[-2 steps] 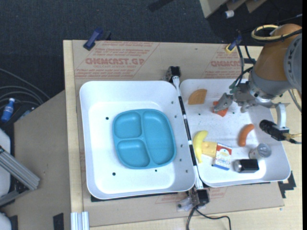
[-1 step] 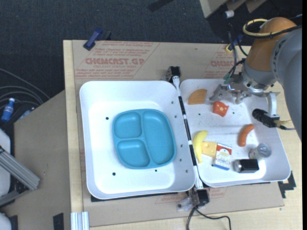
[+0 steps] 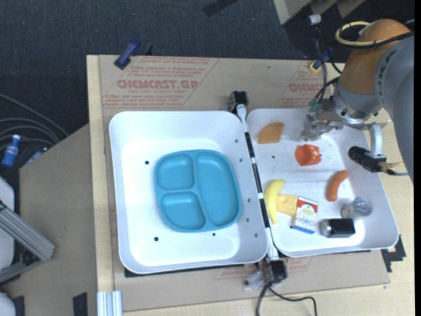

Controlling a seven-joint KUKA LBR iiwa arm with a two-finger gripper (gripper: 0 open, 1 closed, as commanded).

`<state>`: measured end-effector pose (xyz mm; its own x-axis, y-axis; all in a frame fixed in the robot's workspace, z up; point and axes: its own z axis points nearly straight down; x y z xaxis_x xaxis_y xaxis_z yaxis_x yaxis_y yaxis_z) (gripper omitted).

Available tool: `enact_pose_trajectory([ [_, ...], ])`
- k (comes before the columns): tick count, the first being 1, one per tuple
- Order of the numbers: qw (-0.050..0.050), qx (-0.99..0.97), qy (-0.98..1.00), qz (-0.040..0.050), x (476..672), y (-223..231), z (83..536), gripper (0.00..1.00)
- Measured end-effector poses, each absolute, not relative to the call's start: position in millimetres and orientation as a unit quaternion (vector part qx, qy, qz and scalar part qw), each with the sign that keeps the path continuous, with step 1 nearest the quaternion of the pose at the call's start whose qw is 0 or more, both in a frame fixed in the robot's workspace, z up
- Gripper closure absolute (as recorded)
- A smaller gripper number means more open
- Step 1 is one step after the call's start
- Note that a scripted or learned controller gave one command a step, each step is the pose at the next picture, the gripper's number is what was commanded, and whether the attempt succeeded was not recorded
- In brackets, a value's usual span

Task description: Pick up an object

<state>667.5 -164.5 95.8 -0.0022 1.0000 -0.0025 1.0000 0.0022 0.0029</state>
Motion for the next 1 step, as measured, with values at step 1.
enact_pose_trajectory([
  [1, 0.002, 0.706, 0.708, -0.0001, 667.4, -164.3, 95.5, 0.0],
])
